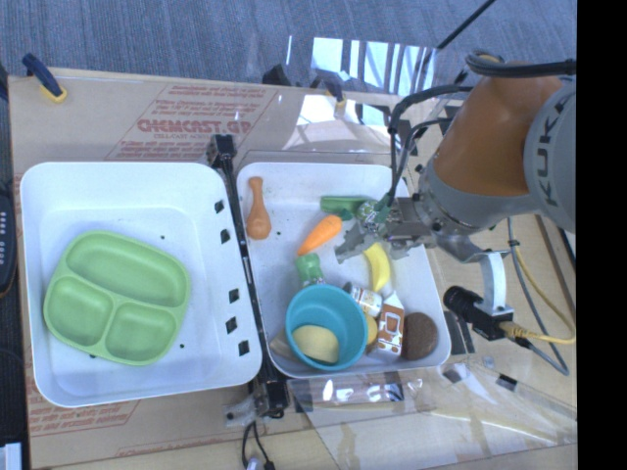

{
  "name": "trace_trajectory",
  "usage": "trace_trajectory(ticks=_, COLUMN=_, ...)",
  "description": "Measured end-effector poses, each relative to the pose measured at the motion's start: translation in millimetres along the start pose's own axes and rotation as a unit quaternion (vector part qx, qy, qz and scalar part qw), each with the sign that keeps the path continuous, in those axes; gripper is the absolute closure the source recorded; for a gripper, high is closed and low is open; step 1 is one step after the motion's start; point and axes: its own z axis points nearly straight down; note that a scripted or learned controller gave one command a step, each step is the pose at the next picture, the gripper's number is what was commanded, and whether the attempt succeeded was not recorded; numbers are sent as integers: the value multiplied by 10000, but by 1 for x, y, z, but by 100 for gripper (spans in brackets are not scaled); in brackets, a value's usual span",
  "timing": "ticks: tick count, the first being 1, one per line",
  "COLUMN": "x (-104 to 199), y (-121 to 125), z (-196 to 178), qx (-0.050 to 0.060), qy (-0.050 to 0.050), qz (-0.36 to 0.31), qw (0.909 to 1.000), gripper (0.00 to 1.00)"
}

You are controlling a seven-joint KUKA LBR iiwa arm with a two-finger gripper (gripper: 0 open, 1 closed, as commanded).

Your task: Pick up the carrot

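Two white bins sit side by side in front of you, and reading across from the left tells you why the arm is where it is. Your left bin (39, 262) carries a green divided plate (118, 297), lying flat with its compartments bare; nothing there concerns the pick, so the arm has no business on that side.

Cross the black divider and you reach the right bin (294, 179), where the clutter is. Against its left wall lies a small orange-brown wooden spoon (257, 209), apart from the rest. Next comes the carrot (321, 233), orange with a green tip, lying tilted on the bin floor near the middle, its green end pointing down toward a blue bowl (323, 326) that holds a yellowish piece. A green item (343, 204) lies just above the carrot, and a banana (378, 265) just to its right, so your target is hemmed in on two sides.

Further right, the gripper (377, 228) hangs low over the bin, just beside the carrot's thick end and above the banana. You cannot tell from this angle whether it is released or clenched, and nothing shows between its tips, so treat the carrot as not yet taken. A brown round object (421, 334) and a small carton (390, 329) rest in the lower right corner.
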Motion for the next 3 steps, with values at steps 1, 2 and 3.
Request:
trace_trajectory(ticks=1, x=-23, y=61, z=82, qx=41, qy=-12, qz=337, qw=9994, gripper=0)
trace_trajectory(ticks=2, x=-27, y=101, z=183, qx=0, qy=-5, qz=988, qw=9951, gripper=0)
trace_trajectory(ticks=3, x=-27, y=101, z=172, qx=35, qy=-9, qz=947, qw=9955, gripper=100)
